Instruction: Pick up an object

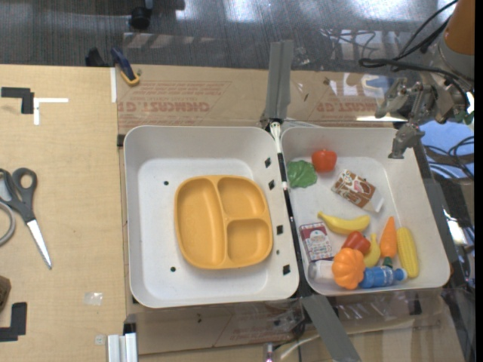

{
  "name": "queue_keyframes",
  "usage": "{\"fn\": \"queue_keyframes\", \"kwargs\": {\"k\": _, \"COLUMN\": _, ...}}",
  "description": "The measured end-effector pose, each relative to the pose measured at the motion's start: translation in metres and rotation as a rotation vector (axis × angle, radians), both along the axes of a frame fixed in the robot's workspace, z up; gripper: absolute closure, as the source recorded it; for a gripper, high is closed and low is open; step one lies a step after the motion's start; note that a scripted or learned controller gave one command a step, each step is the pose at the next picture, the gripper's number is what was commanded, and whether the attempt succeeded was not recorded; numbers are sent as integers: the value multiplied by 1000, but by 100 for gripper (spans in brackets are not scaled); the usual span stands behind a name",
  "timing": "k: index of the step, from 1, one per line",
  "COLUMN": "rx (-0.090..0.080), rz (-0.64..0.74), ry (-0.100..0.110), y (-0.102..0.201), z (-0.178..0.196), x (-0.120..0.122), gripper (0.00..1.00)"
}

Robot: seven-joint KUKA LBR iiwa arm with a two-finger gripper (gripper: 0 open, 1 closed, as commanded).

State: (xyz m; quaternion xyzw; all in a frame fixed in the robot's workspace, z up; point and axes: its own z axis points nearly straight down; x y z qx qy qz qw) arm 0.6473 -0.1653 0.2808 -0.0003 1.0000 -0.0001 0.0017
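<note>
Two bins sit on the desk. Gripper (401,143) hovers over the right bin's (423,202) far right rim, finger state unclear; toy food, including a tomato (324,160), lies inside.

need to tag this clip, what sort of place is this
Most likely a robotics lab bench set up for pick-up trials. Two shallow white bins sit side by side, one holding a yellow divided plastic plate, the other toy food such as a yellow plastic banana. Grey-handled scissors lie nearby.
</note>
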Motion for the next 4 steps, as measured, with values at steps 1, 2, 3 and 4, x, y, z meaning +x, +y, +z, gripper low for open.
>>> {"fn": "queue_keyframes", "kwargs": {"k": 1, "rx": -1, "rz": -31, "ry": -2, "y": 11, "z": -186, "x": -10, "gripper": 0}}
{"fn": "queue_keyframes", "kwargs": {"k": 2, "rx": 0, "rz": -173, "ry": 0, "y": 19, "z": -188, "x": -53, "gripper": 0}}
{"fn": "queue_keyframes", "kwargs": {"k": 3, "rx": 0, "rz": -273, "ry": -1, "y": -58, "z": -166, "x": -103, "gripper": 0}}
{"fn": "queue_keyframes", "kwargs": {"k": 4, "rx": -2, "rz": -325, "ry": -10, "y": -30, "z": -184, "x": -111, "gripper": 0}}
